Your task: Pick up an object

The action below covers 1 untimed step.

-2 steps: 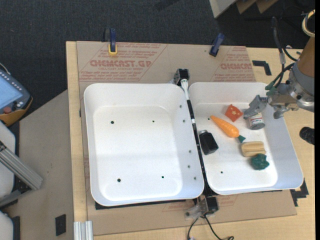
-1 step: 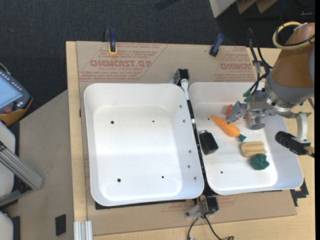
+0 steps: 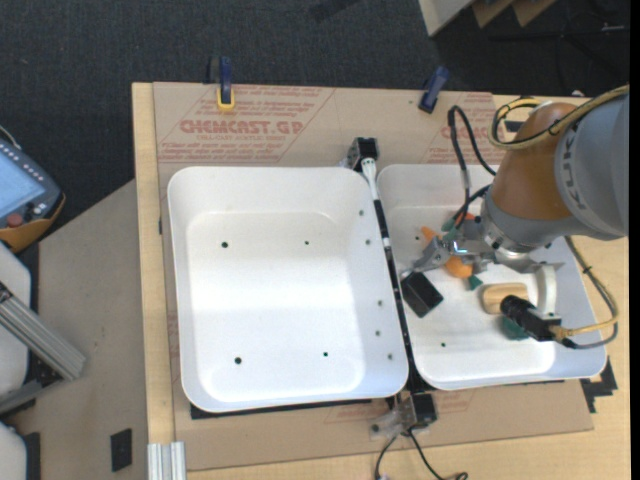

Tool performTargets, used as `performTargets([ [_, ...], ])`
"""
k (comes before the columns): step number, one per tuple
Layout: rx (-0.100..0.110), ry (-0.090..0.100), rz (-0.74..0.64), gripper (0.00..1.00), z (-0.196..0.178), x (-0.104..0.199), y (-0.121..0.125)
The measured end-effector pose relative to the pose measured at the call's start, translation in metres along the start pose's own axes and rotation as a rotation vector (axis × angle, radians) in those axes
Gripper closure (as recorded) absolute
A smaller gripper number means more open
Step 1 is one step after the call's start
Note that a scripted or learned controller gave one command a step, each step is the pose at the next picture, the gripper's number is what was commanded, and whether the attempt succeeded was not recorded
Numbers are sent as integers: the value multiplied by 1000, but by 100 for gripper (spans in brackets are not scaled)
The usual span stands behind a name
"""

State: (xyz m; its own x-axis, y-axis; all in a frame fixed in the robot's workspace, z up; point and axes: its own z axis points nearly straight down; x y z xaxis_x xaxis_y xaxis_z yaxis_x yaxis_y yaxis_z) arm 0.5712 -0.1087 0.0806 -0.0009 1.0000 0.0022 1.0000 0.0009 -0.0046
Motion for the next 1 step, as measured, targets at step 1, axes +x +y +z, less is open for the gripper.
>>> performTargets([
  [1, -7, -3, 2, 100, -15, -1, 1],
])
